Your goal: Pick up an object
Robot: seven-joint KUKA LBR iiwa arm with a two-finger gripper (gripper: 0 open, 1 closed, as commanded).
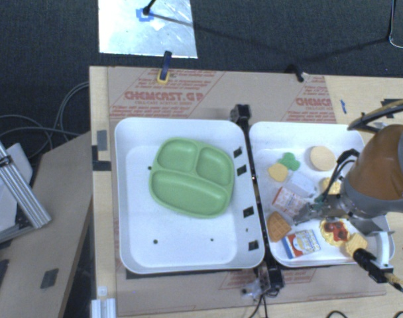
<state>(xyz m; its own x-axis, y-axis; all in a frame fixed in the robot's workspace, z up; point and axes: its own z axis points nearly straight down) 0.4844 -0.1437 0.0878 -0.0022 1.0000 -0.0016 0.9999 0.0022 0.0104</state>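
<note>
Grey carpet [29, 38] surrounds the bench [215, 88], whose brown cardboard reads "CHEMCAST GP". Gripper [312, 207] over the right white bin [301, 134]; finger state unclear.

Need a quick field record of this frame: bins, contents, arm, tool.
left bin: holds a green divided tray
right bin: small food-like items, among them a tan round piece, a yellow piece and a brown cracker
arm: over the right bin, reaching in from the right
tool: low among the items; grasp cannot be judged
</note>
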